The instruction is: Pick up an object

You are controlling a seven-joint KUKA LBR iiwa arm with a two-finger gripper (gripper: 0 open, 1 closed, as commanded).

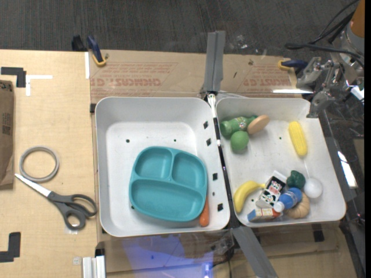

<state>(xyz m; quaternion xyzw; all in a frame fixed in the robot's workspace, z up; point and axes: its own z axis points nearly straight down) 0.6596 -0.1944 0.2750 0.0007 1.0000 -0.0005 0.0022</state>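
The hand (324, 88) sat blurred at two o'clock beyond the right bin (330, 213); I cannot tell its state. That bin held corn (298, 138), a banana (246, 194) and a milk carton (268, 197); the left bin (110, 155) held a teal tray (168, 184)

Both white bins (104, 155) look like smooth, faintly glossy plastic. The teal tray (168, 184) in the left bin is matt plastic. Left of that bin, the bench (52, 97) is pale wood, the scissors' (55, 200) blades bare metal. Behind the bins lies brown printed cardboard (145, 74).
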